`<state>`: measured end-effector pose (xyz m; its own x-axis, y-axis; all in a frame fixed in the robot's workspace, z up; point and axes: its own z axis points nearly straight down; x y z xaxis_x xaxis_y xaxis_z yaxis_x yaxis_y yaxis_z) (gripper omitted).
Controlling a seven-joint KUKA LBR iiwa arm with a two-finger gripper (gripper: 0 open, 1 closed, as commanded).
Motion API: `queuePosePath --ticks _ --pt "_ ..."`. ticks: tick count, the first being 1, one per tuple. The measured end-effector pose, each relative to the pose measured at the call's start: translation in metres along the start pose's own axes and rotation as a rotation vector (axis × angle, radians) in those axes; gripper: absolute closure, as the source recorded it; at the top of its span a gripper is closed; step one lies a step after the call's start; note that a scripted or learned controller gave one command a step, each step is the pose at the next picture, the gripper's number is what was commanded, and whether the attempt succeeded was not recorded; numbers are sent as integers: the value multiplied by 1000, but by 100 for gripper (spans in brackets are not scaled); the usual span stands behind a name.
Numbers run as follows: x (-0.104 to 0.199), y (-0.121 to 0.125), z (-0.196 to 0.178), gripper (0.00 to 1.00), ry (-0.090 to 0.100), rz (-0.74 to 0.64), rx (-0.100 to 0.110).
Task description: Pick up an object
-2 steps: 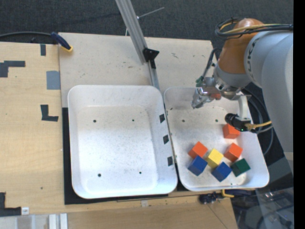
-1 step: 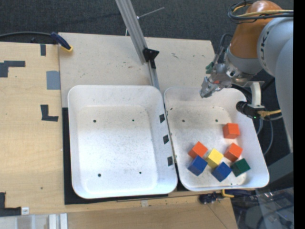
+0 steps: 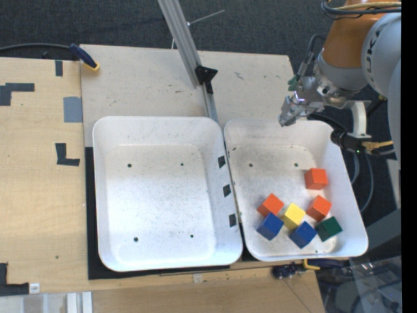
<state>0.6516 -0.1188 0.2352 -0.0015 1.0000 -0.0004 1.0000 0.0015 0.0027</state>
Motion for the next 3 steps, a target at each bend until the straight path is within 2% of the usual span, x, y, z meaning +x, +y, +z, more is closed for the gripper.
queuePosePath --ticks 1,2,3 --pt "48 -2 5 100 2 -4 5" --pt "107 -21 11 100 2 -5 6" --pt "162 -33 -2 100 3 -6 3"
